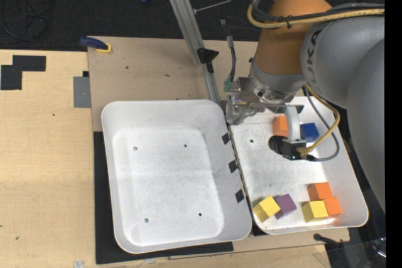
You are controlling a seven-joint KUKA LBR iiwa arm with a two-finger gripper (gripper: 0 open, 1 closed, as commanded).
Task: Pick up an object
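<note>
The right bin point(264, 160) holds several small blocks. An orange block point(279, 125) and a blue block point(308, 131) lie at its far side, partly hidden by the arm's cable fitting. Along the near edge lie a yellow block point(267, 208) touching a purple block point(286, 203), and another yellow block point(315, 211) beside two orange blocks point(321, 191) point(333, 206). My gripper point(239, 106) hangs low over the far left corner of the right bin, close to the wall between the bins. No block shows in it.
The left bin point(119, 135) stands beside the right one. A slanted aluminium rail point(186, 16) rises behind the bins, close to my wrist. The arm's grey body point(352, 53) covers the right bin's far right side.
</note>
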